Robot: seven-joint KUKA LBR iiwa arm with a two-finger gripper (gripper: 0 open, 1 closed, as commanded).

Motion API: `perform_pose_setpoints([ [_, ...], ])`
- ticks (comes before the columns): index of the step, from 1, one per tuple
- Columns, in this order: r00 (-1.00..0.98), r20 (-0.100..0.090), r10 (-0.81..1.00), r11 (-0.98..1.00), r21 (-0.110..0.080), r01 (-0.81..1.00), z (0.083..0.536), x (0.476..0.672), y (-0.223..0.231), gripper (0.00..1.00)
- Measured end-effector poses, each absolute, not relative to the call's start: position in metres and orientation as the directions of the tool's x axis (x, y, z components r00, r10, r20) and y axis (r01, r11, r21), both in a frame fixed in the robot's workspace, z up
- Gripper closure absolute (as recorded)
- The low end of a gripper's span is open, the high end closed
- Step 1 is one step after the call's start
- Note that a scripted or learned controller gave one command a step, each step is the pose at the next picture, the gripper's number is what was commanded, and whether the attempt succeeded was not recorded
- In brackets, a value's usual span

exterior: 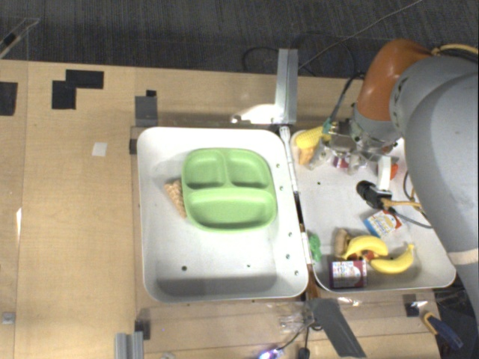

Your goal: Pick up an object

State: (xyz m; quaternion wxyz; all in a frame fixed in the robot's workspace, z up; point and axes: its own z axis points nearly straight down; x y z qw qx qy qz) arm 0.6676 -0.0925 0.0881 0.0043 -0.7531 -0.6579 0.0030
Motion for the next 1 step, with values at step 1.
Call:
perform_pose_setpoints([
  [1,-0.13,-0.005,0.991,0.13,0.009,0.991,0.0907,0.6038,-0.1801,0.0],
])
